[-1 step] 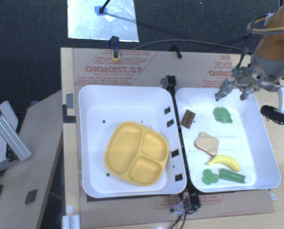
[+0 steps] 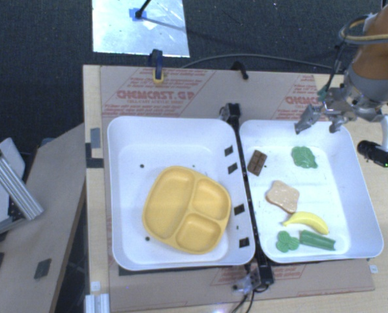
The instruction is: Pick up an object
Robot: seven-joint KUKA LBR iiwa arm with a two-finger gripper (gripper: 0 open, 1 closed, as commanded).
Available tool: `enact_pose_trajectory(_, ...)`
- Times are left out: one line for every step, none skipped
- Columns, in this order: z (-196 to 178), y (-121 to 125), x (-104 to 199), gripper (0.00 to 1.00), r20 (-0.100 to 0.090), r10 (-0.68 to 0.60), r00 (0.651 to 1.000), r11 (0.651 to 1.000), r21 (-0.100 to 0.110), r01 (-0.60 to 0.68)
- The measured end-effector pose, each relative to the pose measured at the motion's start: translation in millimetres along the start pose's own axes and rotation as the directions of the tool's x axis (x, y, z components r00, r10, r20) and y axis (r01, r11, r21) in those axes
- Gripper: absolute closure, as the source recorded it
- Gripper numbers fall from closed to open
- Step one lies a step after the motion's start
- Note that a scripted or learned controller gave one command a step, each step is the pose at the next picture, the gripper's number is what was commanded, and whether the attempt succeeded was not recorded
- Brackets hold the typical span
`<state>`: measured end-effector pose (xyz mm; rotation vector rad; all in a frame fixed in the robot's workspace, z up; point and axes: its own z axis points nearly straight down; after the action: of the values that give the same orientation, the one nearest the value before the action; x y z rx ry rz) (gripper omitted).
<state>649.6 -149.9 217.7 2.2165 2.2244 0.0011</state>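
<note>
My gripper [image 2: 321, 124] hangs open over the far edge of the right bin [image 2: 363, 194], fingers spread with nothing between them. Below it and slightly left lies a green leafy piece [image 2: 304, 156]. Further down the bin are a brown chocolate piece [image 2: 256, 162], a slice of toast [image 2: 283, 196], a yellow banana [image 2: 307, 222], a green broccoli [image 2: 286, 241] and a green pod [image 2: 318, 240]. The gripper is apart from all of them.
The left bin [image 2: 125, 175] holds a yellow divided plate [image 2: 187, 208]. A black clip strip [image 2: 239, 181] runs between the bins. A shiny metal sheet [image 2: 138, 18] lies beyond the bench, and a grey rail [image 2: 11, 181] stands at the left.
</note>
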Motion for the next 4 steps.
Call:
enact_pose_trajectory(62,3,-1,0.0,0.0,0.001,1.0,1.0,0.003,-0.001)
enact_pose_trajectory(124,1,-4,0.0,-0.001,0.002,1.0,1.0,0.004,-0.002)
enact_pose_trajectory(133,2,-3,0.0,0.0,0.0,1.0,1.0,-0.001,0.0)
enact_pose_trajectory(120,4,-4,1.0,0.003,0.0,1.0,1.0,-0.007,0.0)
